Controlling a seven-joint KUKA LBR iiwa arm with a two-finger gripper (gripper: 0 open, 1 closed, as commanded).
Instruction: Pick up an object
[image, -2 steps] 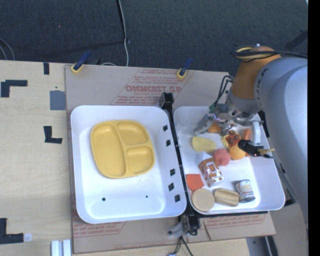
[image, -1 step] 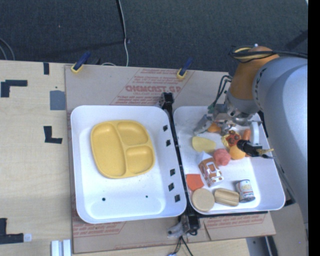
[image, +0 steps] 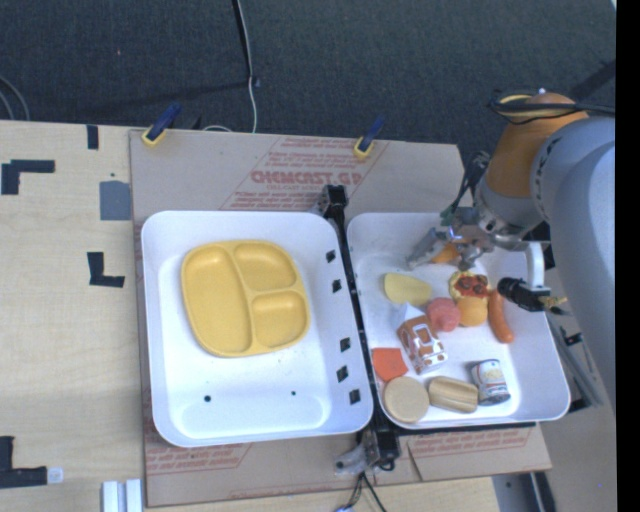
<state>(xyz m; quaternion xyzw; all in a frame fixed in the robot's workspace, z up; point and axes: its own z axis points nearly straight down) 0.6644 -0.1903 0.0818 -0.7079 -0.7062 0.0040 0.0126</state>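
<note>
The gripper (image: 445, 245) hangs low over the right bin's (image: 545, 400) far side; whether it is wide or narrow I cannot tell. Leftward, a yellow tray (image: 245, 297) lies alone in the left bin (image: 160, 330), likely there to receive picks. In the right bin the candidates cluster together: yellow wedge (image: 408, 289), orange square (image: 389, 362), round biscuit (image: 406, 398), pink ball (image: 444, 315), bun (image: 454, 395), can (image: 491, 381), carrot (image: 499, 317). The wedge lies nearest the gripper.

Right bin (image: 385, 235) is packed along its lower half with toy food (image: 440, 345); bare floor upper left. Left bin (image: 165, 330): yellow tray (image: 245, 297) up top, open strip below.
</note>
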